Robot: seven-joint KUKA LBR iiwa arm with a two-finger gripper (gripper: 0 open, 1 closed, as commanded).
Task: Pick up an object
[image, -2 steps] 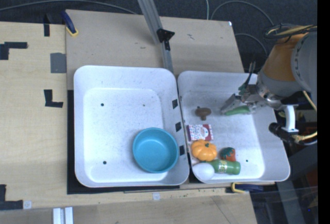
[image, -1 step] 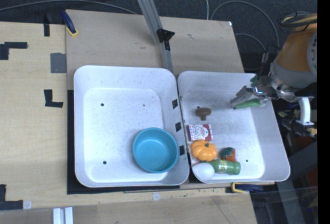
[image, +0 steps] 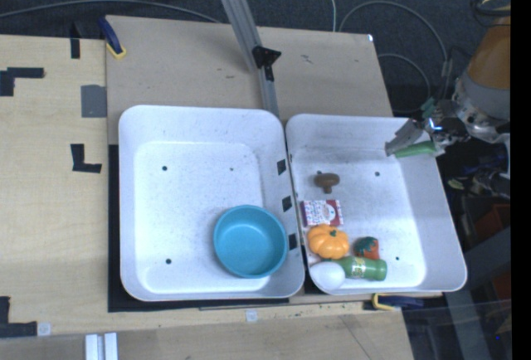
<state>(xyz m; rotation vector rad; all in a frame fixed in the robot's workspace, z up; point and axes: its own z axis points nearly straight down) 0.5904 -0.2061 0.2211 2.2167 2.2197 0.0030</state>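
Camera view, lower frame first: a blue bowl (image: 249, 240) sits alone in the left bin (image: 149, 184). The right bin (image: 431, 217) crowds its near-left corner with a white egg (image: 327, 275), green bottle (image: 363, 269), orange pumpkin (image: 328, 242) and red-white packet (image: 321, 211); a brown piece (image: 327, 180) lies farther up. The claw (image: 408, 147) hangs at that bin's upper-right rim, apart from them all, holding nothing; whether it is open I cannot tell.

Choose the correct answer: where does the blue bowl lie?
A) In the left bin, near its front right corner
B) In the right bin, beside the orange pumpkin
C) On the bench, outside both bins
A: the blue bowl sits inside the left bin, at its front right part.
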